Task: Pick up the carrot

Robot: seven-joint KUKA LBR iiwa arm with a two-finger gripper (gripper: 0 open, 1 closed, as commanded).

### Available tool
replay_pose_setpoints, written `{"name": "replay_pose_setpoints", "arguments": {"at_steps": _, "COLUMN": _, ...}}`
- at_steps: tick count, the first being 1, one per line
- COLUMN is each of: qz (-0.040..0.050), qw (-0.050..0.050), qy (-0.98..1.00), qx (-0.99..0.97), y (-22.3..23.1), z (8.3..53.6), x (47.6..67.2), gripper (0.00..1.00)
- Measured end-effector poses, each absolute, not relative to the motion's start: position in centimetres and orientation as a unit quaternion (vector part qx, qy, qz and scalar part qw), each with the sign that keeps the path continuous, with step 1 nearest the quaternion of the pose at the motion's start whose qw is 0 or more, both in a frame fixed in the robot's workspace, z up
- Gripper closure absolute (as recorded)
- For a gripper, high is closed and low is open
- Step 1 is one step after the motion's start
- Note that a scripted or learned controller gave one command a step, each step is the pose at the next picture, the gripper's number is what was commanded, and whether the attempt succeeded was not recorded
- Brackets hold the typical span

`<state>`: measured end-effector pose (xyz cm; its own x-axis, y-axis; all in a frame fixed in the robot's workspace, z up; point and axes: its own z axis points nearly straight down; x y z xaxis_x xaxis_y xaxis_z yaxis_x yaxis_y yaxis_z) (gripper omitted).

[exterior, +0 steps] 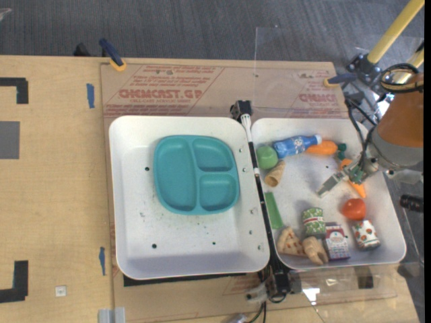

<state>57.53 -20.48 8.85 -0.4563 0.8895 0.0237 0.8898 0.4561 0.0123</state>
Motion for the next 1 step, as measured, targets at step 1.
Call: {"name": "replay_pose_setpoints", "arguments": {"at_steps": 1, "qz": -0.0101, "qw": 0.002, "qy": -0.807, "qx": -0.591, "y": -20.88, "z": 8.86, "x": 55.09, "gripper": 0.0}}
